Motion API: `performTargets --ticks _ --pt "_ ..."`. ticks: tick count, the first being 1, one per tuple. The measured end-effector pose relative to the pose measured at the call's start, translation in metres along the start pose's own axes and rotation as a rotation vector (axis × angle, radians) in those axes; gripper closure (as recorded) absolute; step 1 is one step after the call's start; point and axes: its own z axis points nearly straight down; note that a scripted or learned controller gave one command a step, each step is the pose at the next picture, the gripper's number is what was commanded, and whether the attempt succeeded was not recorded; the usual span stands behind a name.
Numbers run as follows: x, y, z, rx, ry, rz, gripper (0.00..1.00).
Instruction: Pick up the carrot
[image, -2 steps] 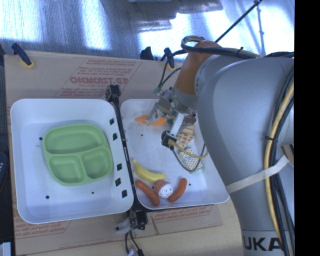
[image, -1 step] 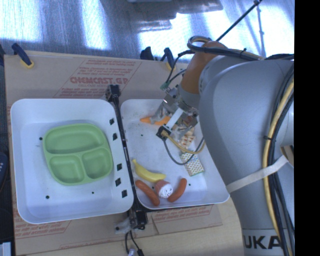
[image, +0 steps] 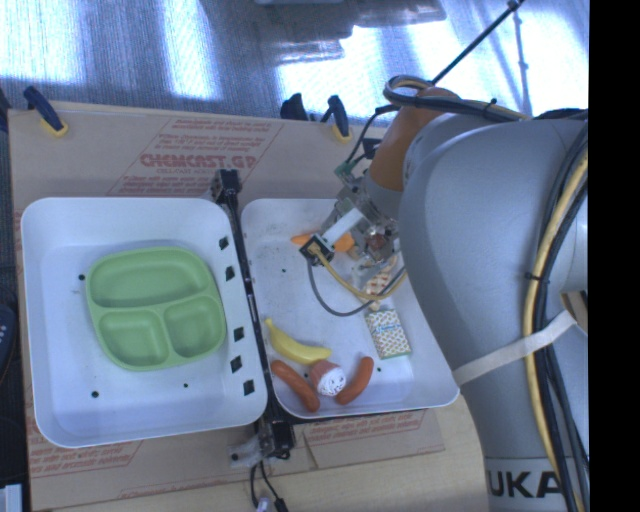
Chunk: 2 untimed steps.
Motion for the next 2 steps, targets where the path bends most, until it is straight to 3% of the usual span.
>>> performTargets --ticks 1,2 --pt "-0.003 0.004 0.001 -0.015 0.0 0.21 0.0" --pt "-0.02 0.012 0.001 -0.008 0.0 0.176 0.0"
